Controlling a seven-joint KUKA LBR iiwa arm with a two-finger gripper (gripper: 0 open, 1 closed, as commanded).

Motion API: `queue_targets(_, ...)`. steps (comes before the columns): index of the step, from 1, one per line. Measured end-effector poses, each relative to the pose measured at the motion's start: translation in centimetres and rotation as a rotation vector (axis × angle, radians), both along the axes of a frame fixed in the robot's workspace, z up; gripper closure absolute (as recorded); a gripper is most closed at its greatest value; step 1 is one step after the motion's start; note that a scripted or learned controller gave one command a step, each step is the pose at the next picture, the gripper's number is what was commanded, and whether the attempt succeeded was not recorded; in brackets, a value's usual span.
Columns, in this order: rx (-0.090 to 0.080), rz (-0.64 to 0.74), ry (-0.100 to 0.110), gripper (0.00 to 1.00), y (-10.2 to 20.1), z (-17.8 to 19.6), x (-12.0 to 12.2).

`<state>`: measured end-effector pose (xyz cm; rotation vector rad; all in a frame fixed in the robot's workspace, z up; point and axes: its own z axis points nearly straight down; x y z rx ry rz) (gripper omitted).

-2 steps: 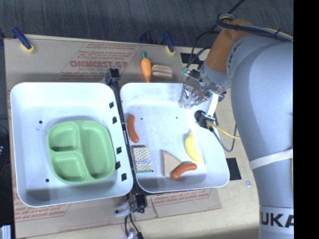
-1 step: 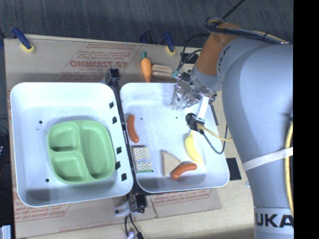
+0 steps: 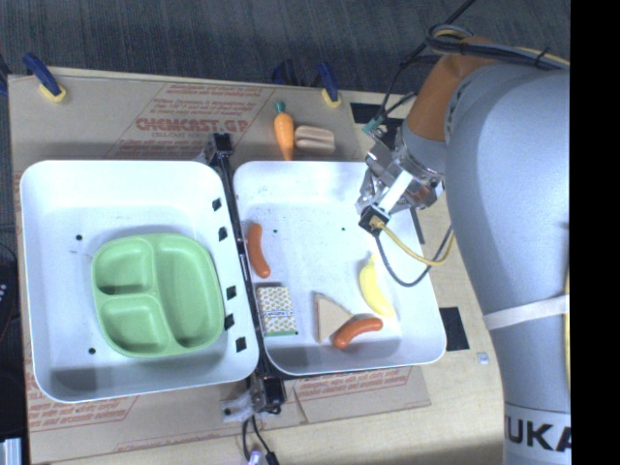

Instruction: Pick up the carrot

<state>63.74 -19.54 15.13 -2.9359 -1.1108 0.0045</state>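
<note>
The carrot (image 3: 283, 134), orange with a green top, lies on the brown cardboard just beyond the far rim of the right bin (image 3: 320, 174), outside both bins. My gripper (image 3: 384, 192) hangs over the right bin's far right part, a good way to the right of the carrot and a little nearer the camera. Nothing shows in its grasp from this angle.
A tan bread roll (image 3: 315, 139) lies right beside the carrot. The right bin holds a sausage (image 3: 257, 250), a banana (image 3: 375, 289), a second sausage (image 3: 356, 329), a bread wedge (image 3: 327, 315) and a small packet (image 3: 277, 310). A green divided plate (image 3: 155, 294) sits in the left bin (image 3: 48, 192).
</note>
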Motion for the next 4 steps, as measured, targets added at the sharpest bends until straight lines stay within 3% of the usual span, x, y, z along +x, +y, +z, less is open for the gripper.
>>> queue_targets(1, 0.002, 0.192, 0.002, 1.00, -0.2, 7.0, -4.7)
queue_targets(2, 0.002, 0.423, 0.002, 1.00, 5.8, -4.7, -3.2)
queue_targets(3, 0.001, 0.277, 0.002, 1.00, 18.9, 4.0, -10.2)
queue_targets(4, 0.000, 0.504, 0.000, 1.00, 19.7, 7.7, -6.5)
